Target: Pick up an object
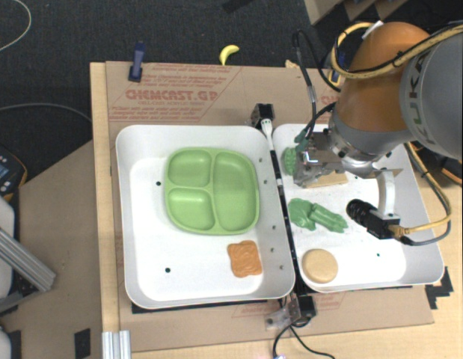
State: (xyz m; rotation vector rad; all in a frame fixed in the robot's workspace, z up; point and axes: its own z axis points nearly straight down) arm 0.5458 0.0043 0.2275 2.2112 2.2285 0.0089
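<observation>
Camera view: grey arm with orange band reaches in from right over right white bin (422, 269); jaws (315, 169) low at bin's upper left, touching or just above small green piece (292, 160) and tan flat piece (332, 179); cannot tell how far open, nor any hold; green leafy toy (315, 215) and round tan disc (319, 265) lie nearer; left white bin (138, 200) holds green divided plastic plate (212, 191) and orange waffle-textured square (244, 259); cardboard-covered worktop (179, 92) beneath.
</observation>
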